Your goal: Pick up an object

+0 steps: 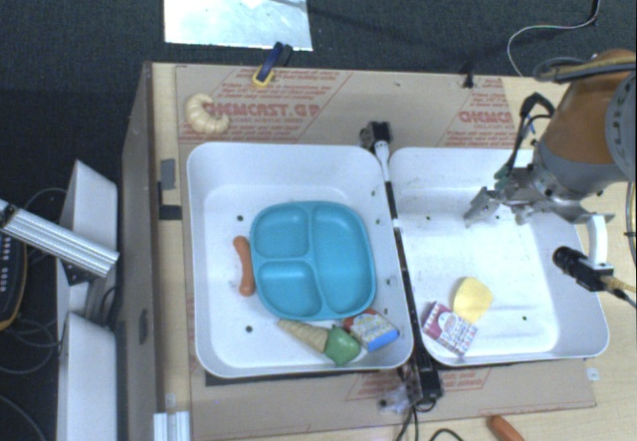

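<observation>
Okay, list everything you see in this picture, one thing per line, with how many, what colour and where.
Bins: two, white, side by side on the bench.
Divided plate: one, blue, left bin.
Sausage: one, orange-brown, left of the plate.
Cone: one, tan, left bin's front.
Green block: one, beside the cone.
Small packet: one, blue and white, left bin's front corner.
Yellow piece: one, right bin.
Red-and-white packet: one, right bin's front.
Arm: one, grey with orange band, over the right bin.
Gripper: one, above the right bin's floor.

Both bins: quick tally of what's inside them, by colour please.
Blue: 2, the divided tray and a small packet
Orange: 1, sausage
Green: 1, block
Cream: 1, cone
Yellow: 1, piece
Red-and-white: 1, packet
Total: 7
</observation>
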Robot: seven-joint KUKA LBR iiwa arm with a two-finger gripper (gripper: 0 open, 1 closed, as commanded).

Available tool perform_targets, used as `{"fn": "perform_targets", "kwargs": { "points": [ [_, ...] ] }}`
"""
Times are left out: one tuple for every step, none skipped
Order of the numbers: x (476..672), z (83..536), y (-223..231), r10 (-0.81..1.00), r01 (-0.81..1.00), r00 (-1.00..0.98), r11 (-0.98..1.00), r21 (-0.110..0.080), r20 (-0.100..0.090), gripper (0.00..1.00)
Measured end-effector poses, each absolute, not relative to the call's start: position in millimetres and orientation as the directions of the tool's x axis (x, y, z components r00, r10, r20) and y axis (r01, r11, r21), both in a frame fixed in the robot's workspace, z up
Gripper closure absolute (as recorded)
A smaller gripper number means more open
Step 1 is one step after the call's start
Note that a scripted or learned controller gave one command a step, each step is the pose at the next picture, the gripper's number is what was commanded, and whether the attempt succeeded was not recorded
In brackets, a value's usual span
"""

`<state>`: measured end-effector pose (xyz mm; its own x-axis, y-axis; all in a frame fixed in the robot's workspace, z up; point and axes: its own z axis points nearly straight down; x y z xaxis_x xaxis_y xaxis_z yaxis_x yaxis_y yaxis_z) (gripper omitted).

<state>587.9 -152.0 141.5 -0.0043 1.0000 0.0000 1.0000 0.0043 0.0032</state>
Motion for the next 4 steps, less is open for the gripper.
{"fn": "perform_targets", "kwargs": {
  "points": [
    [537.1,124,-130,1.000,1.000,-0.001,0.001,0.001,0.000,0.00],
    [504.5,84,-112,1.000,1.000,-0.001,0.001,0.001,0.000,0.00],
    [553.5,136,-155,1.000,1.000,-0.003,0.003,0.004,-0.002,0.00],
    [497.1,91,-116,1.000,1.000,-0.001,0.001,-0.001,0.001,0.00]
  ]
}}
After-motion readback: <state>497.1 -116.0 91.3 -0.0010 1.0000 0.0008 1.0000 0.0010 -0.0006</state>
